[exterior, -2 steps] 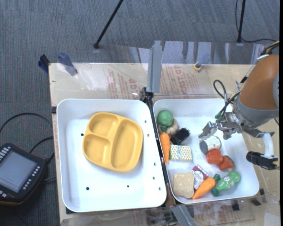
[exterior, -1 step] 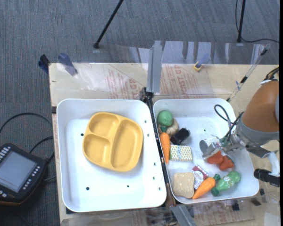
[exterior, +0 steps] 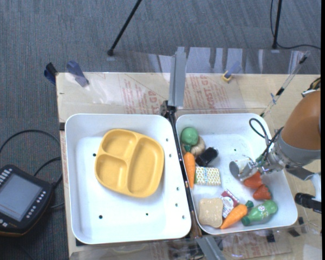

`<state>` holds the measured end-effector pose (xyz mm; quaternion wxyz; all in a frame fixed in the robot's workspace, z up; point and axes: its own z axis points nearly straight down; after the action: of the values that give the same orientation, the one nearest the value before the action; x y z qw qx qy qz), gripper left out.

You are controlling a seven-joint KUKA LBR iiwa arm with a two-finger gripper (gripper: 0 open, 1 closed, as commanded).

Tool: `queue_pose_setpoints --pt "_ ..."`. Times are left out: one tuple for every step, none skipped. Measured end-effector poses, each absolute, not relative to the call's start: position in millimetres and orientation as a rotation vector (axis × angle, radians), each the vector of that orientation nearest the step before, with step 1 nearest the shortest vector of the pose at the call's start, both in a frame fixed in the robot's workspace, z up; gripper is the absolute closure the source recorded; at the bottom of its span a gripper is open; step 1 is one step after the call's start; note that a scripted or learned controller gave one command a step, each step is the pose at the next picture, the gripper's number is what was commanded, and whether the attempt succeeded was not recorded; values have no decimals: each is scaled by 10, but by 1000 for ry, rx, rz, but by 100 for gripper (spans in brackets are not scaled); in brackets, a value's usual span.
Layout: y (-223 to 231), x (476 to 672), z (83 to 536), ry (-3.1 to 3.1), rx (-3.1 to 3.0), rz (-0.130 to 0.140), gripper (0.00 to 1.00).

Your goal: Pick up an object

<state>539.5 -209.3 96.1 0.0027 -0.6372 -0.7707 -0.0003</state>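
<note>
My gripper (exterior: 242, 170) hangs low over the right side of the right bin (exterior: 233, 124), reaching in from the right. Just beneath and beside it lies a red-orange toy piece (exterior: 253, 180), touching or nearly touching the gripper. I cannot see anything held. A red strawberry-like piece (exterior: 262, 192) lies just in front of that, and a green toy vegetable (exterior: 260, 212) sits at the bin's front right corner.
The right bin also holds a green ball (exterior: 189, 135), a black item (exterior: 207, 156), two carrots (exterior: 190, 169) (exterior: 234, 215), a patterned packet (exterior: 207, 175), a toast slice (exterior: 210, 212) and a red packet (exterior: 229, 203). A yellow divided plate (exterior: 130, 162) lies in the left bin (exterior: 81, 210).
</note>
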Motion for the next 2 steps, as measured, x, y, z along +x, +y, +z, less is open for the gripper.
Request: queue_pose_setpoints --pt "-1426 5832 1998 -2383 -2060 -13 100" --pt "-1449 5795 1929 -2370 -2058 1 0"
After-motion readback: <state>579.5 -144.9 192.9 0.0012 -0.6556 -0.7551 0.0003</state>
